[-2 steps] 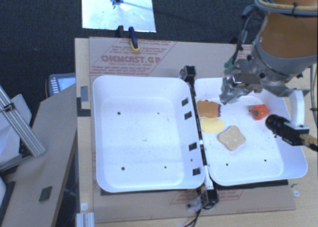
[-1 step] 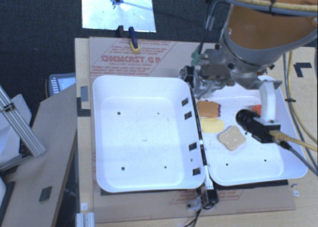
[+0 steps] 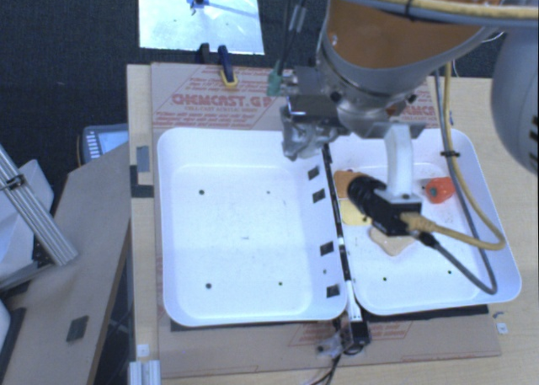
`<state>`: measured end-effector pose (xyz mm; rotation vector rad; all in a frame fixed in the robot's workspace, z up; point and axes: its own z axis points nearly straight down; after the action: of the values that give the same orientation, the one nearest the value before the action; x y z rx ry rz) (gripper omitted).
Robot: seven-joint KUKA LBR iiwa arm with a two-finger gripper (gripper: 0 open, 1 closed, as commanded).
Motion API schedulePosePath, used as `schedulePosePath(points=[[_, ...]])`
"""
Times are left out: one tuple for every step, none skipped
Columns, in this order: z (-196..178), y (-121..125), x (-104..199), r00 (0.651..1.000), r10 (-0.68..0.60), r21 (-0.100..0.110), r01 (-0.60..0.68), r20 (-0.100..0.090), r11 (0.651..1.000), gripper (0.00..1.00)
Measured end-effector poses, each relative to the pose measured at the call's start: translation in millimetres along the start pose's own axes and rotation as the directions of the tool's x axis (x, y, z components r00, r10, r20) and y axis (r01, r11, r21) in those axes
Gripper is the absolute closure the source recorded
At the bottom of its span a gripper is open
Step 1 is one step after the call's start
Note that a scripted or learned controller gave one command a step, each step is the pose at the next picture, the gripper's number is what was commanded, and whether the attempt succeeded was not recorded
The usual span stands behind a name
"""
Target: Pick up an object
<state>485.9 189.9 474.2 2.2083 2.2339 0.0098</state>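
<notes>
My gripper (image 3: 301,141) hangs over the back end of the divider between the two white bins, under the big orange wrist. In the right bin (image 3: 472,278) a flat tan and yellow object (image 3: 394,244) lies near the middle, partly hidden by robot parts. Its far end (image 3: 344,183) shows close to the divider. A small orange-red object (image 3: 436,190) sits further right, towards the bin's back. Both objects lie to the right of the gripper and nearer the front; nothing shows between its fingers.
The left bin (image 3: 173,206) lies to the gripper's left. A blue and yellow clamp (image 3: 226,67) grips the cardboard sheet behind the bins. A shiny metal plate (image 3: 202,4) lies on the dark floor at the back. The bench edge runs along the left.
</notes>
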Motion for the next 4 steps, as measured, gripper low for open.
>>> schedulePosePath(points=[[-45,71,47,1.0,0.003,-0.005,-0.003,0.001,1.0,1.0],[-61,81,44,1.0,0.01,0.0,-0.01,0.003,1.0,1.0],[-60,98,43,1.0,0.011,0.002,-0.011,0.004,1.0,1.0],[170,101,-45,1.0,0.017,0.018,-0.017,0.01,1.0,1.0]])
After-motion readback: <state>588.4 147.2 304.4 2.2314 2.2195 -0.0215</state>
